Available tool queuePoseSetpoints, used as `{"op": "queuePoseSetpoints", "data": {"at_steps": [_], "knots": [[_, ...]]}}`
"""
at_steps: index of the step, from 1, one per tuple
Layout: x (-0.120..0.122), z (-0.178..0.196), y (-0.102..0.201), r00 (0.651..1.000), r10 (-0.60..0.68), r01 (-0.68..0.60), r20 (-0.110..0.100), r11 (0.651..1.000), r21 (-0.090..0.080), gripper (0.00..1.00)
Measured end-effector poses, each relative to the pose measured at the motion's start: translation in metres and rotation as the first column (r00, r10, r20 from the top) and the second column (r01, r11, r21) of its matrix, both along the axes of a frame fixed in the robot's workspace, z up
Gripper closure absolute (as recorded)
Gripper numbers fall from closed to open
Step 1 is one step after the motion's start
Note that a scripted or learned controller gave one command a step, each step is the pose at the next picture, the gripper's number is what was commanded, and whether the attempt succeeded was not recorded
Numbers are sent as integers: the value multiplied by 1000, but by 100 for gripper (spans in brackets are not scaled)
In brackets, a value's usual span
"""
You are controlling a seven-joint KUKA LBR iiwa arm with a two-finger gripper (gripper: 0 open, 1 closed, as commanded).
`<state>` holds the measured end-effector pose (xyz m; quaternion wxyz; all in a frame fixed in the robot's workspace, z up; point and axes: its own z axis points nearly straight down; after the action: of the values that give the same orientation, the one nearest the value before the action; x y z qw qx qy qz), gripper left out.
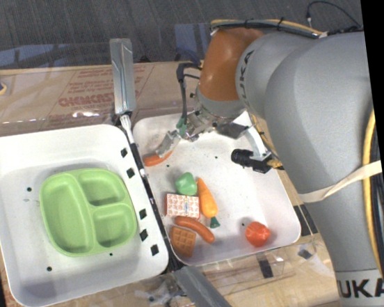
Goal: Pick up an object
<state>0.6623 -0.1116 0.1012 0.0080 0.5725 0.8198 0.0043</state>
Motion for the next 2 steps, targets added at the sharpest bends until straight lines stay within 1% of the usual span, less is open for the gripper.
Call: {"op": "queuePoseSetpoints", "data": {"at_steps": [1,2], "knots": [[-67,0,-5,965,260,-260,-21,966,4,0],[-102,-8,-31,938,346,-346,-16,938,1,0]]}}
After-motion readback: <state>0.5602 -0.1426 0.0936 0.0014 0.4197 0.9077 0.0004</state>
